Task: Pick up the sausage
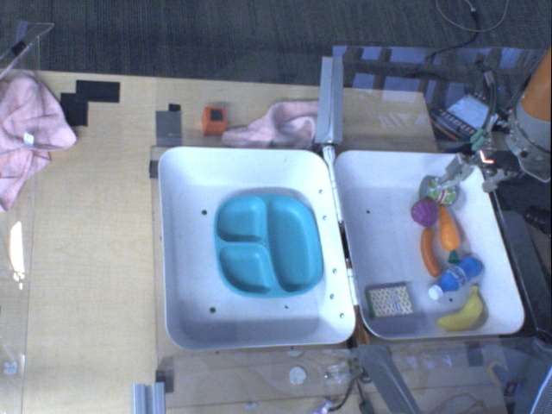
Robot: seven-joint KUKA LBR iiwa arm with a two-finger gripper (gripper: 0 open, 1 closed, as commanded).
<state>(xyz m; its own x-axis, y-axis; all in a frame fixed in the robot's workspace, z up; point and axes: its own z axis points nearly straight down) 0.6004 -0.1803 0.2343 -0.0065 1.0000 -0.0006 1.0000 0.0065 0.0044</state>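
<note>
The sausage [429, 252] is a reddish-orange stick lying lengthwise in the right bin [379, 231], near its right side. It touches an orange carrot [448, 228] on its right and a purple fruit [423, 212] at its far end. My gripper [476, 172] hangs over the bin's far right corner, up and to the right of the sausage and apart from it. Its fingers stand open with nothing between them; one fingertip [454, 173] hovers just above a green and red item [439, 193].
A blue bottle [457, 274], a yellow banana [461, 313] and a small speckled box [389, 300] lie near the right bin's front. The left bin [185, 257] holds a blue divided plate [267, 242]. Pink cloths [276, 128] lie behind the bins.
</note>
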